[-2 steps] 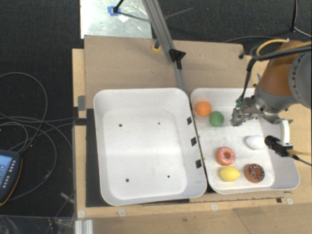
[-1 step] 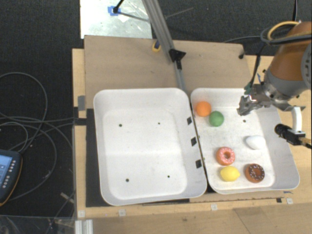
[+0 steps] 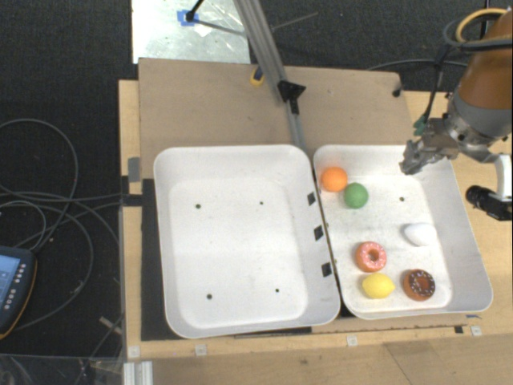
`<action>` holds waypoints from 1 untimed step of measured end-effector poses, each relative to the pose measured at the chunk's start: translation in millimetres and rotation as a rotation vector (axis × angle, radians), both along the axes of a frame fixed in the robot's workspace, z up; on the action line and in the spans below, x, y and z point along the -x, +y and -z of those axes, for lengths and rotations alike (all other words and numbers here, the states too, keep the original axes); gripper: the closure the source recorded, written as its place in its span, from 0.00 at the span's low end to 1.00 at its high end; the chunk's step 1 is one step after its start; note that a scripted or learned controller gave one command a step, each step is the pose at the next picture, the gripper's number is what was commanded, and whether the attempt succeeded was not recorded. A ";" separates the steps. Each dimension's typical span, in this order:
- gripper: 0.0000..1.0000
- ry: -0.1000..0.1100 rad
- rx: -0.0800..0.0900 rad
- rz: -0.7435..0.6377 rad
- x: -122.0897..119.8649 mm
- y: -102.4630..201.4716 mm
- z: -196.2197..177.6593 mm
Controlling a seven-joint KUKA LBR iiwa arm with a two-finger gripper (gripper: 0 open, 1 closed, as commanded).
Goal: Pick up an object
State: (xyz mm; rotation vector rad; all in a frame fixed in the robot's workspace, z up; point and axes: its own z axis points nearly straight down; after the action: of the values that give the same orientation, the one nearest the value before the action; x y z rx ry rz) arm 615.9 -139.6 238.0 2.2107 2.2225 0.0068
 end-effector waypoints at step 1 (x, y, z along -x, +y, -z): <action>1.00 0.003 -0.001 0.000 -1.2 -0.2 -28.3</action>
State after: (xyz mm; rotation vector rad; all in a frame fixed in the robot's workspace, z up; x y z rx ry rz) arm 617.1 -139.8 266.3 2.2124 2.2243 0.0044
